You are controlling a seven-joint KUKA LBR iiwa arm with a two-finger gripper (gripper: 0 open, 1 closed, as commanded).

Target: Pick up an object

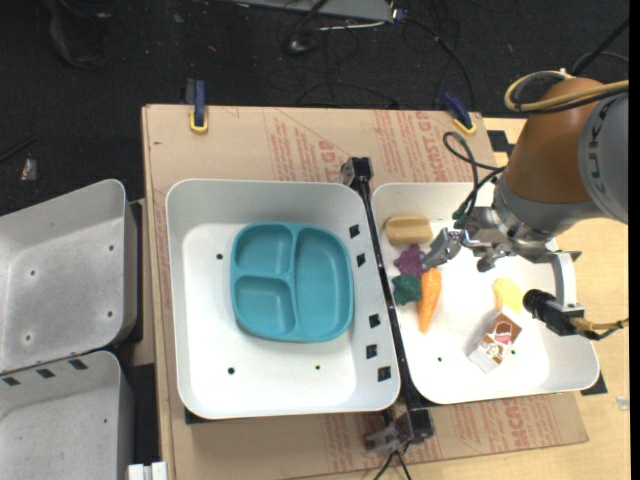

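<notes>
The right bin (560,373) holds several small items. A tan bread roll (408,230) lies at its far left, with a purple toy (409,261) and a green toy (405,288) below it along the divider. An orange carrot (429,299) lies beside them, pointing down. A yellow piece (508,294) and a brown-and-white carton (497,340) lie further right. My gripper (441,250) hangs low over the bin's upper left, just right of the purple toy and above the carrot's top. Nothing is seen held in it.
The left bin (200,368) holds a teal divided plate (293,281). A black-marked divider (380,288) separates the bins. The grey and orange arm (560,158) covers the right bin's upper right corner. White trays (60,268) lie off the bench to the left.
</notes>
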